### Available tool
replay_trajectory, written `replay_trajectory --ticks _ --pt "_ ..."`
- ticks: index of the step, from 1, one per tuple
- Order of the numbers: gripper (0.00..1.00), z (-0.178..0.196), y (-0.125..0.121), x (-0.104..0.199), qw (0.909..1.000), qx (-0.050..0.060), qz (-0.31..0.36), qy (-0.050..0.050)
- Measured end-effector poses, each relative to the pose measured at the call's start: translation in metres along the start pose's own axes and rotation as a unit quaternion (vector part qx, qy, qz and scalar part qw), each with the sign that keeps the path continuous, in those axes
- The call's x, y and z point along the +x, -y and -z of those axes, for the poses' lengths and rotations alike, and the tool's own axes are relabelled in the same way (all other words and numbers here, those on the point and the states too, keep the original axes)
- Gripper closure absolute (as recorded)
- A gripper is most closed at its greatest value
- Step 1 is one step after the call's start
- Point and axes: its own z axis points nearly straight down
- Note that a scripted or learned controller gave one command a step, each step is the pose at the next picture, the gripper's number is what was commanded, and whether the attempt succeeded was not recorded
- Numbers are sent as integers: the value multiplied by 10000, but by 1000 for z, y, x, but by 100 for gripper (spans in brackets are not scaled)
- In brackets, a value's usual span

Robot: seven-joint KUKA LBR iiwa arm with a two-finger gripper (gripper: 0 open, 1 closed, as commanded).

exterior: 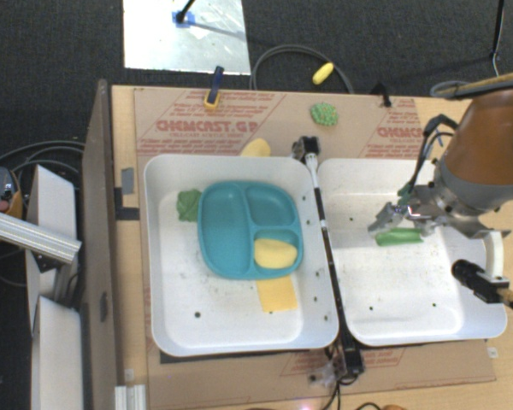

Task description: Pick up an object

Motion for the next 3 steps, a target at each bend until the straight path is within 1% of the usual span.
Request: replay_trajectory --ticks 1,2,3 --pt "0 -108 -54 -36 10000 12 -11 9" --pt "100 -92 -55 -34 10000 -15 -3 4" --pt "100 -18 -28 42 10000 -7 34 -10"
